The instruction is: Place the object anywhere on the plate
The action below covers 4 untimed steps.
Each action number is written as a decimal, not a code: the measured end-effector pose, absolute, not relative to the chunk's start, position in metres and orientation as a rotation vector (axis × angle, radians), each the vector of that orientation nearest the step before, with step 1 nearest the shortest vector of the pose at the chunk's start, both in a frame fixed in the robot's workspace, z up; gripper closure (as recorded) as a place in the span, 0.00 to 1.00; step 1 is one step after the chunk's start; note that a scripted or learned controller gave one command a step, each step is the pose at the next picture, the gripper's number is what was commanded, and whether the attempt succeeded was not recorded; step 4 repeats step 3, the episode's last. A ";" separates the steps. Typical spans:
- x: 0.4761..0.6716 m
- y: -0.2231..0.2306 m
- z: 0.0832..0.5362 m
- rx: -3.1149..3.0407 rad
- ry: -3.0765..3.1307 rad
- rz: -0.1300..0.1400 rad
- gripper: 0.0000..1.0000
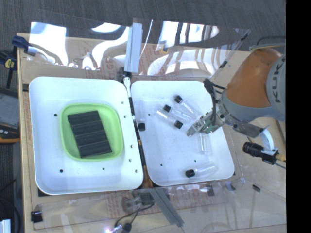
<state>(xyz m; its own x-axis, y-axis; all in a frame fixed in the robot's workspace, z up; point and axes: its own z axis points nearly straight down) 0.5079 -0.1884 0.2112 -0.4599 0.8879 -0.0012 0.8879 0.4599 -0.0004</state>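
The hand (200, 127) hung low over the right bin (160, 171), at the right of the frame; whether it was released or clenched could not be told. Clear vials with black caps (176, 109) lay scattered in that bin, one (200, 171) near its lower edge. In the left bin (43, 174) sat the green plate (68, 118) bearing a dark ribbed block (89, 133).

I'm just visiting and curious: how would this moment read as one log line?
gripper: over right bin, above vials | grasp: unclear | plate: left bin, holds dark block
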 end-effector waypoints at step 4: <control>0.566 -0.210 0.396 1.841 2.544 0.002 0.00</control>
